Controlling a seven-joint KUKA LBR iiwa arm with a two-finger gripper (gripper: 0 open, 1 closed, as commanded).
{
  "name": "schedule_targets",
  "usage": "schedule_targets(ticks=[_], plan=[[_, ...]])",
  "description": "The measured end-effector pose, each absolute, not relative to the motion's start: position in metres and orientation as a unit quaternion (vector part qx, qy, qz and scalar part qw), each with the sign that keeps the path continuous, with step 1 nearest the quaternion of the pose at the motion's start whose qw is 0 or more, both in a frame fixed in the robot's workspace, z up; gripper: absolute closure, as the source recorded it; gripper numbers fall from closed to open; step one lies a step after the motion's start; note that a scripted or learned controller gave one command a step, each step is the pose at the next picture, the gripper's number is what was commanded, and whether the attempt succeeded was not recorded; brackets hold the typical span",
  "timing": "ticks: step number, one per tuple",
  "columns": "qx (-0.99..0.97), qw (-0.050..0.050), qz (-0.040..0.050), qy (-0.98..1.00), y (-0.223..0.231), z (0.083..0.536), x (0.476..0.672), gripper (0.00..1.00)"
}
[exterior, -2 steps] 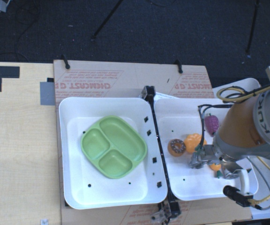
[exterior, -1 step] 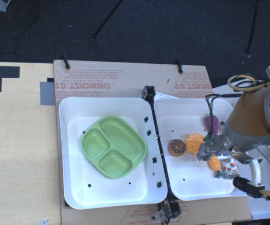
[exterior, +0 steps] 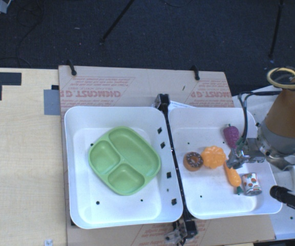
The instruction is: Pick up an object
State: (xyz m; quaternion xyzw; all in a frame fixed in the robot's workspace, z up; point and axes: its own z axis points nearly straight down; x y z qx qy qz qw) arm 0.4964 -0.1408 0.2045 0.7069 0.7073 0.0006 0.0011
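The claw (exterior: 234,160) hovers at the upper end of the small orange plastic carrot (exterior: 233,177), whose length runs away below it; its grip state cannot be told.

Dark carpet (exterior: 137,24) is stretching behind — a pale wooden counter (exterior: 19,163) is lying left, cardboard (exterior: 137,88) spreading underneath.

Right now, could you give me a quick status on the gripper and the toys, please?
Gripper low in right bin, nothing seen held. Carrot just below it, pumpkin alongside. Can crowds carrot.
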Motion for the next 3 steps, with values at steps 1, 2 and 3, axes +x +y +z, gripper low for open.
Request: schedule_targets(ticks=[1,2,3], plan=[[0.707,0.001,0.0006,0.707,-0.143,0.247,0.498,1.00],[0.706,-0.003,-0.0007,0.708,-0.096,0.233,0.513,1.00],[0.706,-0.002,-0.0007,0.708,-0.044,0.221,0.533,1.00]])
